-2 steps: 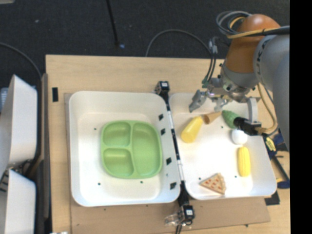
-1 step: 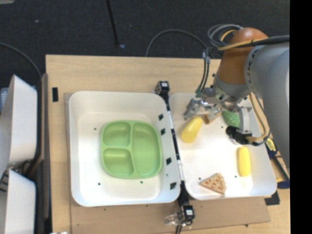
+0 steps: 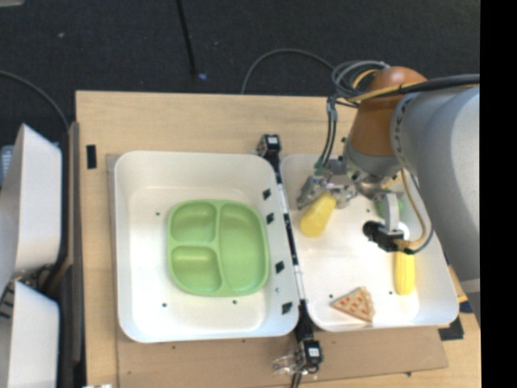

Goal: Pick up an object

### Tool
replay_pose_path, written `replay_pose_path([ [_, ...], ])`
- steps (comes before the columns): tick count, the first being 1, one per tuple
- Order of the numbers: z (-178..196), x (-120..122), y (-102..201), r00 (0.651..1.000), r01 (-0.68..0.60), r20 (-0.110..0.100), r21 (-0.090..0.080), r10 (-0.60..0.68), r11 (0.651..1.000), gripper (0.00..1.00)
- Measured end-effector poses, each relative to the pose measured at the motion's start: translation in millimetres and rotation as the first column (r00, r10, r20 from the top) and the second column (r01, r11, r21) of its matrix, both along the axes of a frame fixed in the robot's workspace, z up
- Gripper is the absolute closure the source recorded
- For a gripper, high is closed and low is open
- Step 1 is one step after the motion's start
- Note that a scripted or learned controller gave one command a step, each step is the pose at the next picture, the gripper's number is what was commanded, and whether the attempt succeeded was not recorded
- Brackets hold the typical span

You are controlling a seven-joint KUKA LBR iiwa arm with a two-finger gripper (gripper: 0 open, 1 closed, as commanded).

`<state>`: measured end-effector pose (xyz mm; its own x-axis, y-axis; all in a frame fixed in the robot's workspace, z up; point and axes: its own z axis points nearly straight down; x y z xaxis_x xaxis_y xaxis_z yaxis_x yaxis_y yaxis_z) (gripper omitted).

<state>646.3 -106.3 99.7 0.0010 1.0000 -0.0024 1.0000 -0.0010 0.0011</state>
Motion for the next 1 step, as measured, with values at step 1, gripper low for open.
replay_pose_path([
  [1,13.3,1.0,-0.8,1.000,0.002,0.004,0.000,-0.002,1.000,1.00],
])
